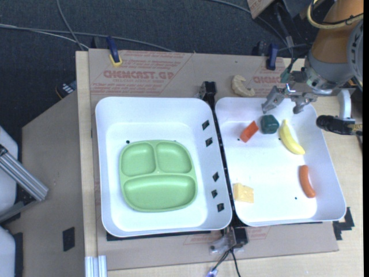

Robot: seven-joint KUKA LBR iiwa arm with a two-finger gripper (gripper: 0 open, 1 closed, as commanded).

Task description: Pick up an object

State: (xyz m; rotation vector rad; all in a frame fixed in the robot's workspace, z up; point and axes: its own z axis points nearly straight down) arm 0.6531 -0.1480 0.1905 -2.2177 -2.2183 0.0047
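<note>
My gripper [286,104] hangs over the back edge of the right bin [271,212]; it is open, its two fingers spread with nothing between them. Just in front of it lies a dark green round object [268,124]. An orange-red piece [249,131] sits to the left of that, and a yellow banana [291,138] to its right. Further forward, an orange sausage [307,181] lies near the bin's right wall and a yellow cheese wedge [243,193] near its front left corner.
The left bin [109,154] holds a green divided plate [157,175]. A beige curved object [243,85] lies on the bench behind the right bin. Black clips run along the seam between the bins [214,154]. The grey and orange arm [337,33] rises at the upper right.
</note>
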